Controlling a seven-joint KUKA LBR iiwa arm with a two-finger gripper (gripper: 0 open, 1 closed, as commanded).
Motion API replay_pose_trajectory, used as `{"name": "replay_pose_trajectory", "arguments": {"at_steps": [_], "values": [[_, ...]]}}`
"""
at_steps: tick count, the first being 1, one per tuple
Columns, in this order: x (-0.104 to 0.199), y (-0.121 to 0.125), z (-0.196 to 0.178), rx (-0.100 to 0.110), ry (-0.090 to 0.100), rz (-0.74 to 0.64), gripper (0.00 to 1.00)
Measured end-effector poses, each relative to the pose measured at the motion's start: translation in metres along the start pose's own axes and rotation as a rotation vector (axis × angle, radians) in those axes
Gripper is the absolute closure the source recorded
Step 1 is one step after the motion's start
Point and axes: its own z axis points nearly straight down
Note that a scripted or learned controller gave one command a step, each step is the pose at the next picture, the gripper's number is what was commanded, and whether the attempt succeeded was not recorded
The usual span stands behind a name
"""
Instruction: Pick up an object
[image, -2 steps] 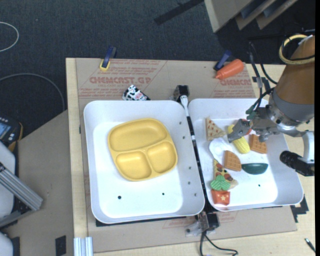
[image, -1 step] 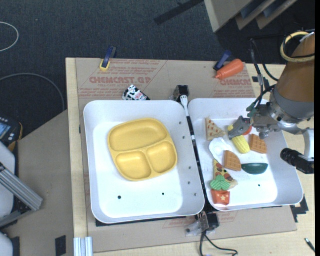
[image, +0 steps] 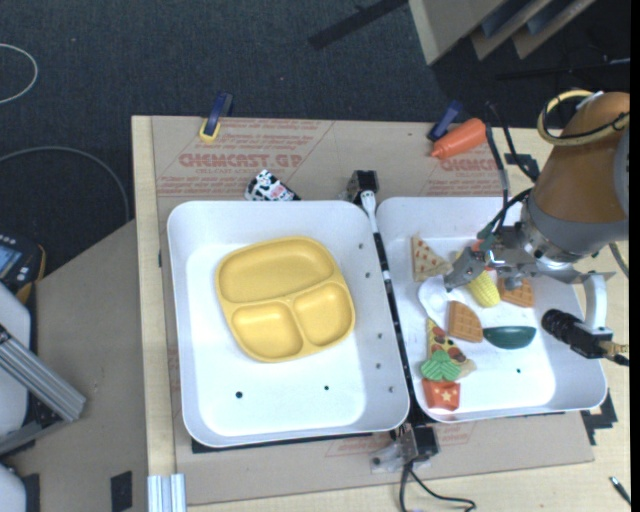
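Observation:
My gripper (image: 484, 262) hangs low in the right bin (image: 560, 392), at its upper middle, right above a yellow corn cob (image: 486, 291). Beside the corn lie an orange cracker (image: 519, 294) to the right and a brown waffle wedge (image: 464, 322) below. A pizza slice (image: 428, 259) lies to the gripper's left. A dark green piece (image: 508, 337) sits lower right. A red strawberry with a green top (image: 441, 381) lies near the bin's front left. Nothing is visibly lifted.
The left bin (image: 200, 400) bears a yellow divided plate (image: 285, 297). An orange clamp (image: 458, 138) and a blue-and-yellow clamp (image: 213, 118) grip the board's far edge. A small black-and-white object (image: 268, 187) lies behind the left bin. The arm's black cable connector (image: 572, 333) overhangs the right bin.

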Motion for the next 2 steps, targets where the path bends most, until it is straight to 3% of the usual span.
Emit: {"name": "replay_pose_trajectory", "arguments": {"at_steps": [2], "values": [[0.009, 0.006, 0.095, -0.004, 0.0, 0.0, 0.0]]}}
